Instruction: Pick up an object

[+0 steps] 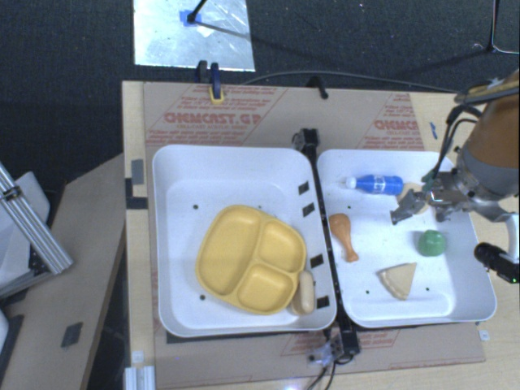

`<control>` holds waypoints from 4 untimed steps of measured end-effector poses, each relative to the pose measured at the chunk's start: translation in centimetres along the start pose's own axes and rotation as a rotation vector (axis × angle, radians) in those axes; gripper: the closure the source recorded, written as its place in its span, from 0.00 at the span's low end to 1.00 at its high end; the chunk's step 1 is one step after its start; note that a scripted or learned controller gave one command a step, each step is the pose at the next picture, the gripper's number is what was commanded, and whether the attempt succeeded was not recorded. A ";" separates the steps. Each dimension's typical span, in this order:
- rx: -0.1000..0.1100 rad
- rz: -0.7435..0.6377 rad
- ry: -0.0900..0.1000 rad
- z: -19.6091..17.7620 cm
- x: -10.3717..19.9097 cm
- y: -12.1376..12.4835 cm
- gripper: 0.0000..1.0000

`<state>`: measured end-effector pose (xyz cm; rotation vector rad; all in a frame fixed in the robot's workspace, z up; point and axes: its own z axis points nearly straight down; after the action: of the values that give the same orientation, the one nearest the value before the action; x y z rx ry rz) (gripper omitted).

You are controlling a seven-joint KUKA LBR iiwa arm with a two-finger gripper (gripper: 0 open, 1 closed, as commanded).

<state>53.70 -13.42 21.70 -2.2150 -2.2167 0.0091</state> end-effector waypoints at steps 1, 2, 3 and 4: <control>-0.011 -0.002 -0.002 -0.6 0.0 0.3 0.00; -0.007 -0.001 0.000 5.2 0.9 0.0 0.00; -0.007 -0.001 -0.001 9.7 0.7 0.7 0.00; -0.008 -0.001 -0.001 13.4 0.7 0.8 0.00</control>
<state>54.35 -12.68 8.25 -2.2182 -2.2217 0.0013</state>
